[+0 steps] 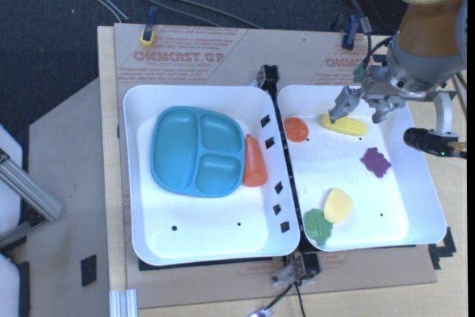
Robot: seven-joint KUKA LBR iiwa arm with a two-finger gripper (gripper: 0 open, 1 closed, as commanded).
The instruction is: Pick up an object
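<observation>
The yellow banana (344, 125) lies near the back of the right bin (415, 230). The end effector (361, 108) hangs just over the banana, fingers spread wide and holding nothing. Farther forward of the banana sits a purple toy (375, 161).

Two white bins (141, 182) sit side by side on a cardboard-covered bench (185, 48), with blue clamps (148, 33).

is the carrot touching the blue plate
Touching. In the camera view the carrot lies in the left bin with its long side pressed against the right rim of the blue plate, no white showing between them.
</observation>
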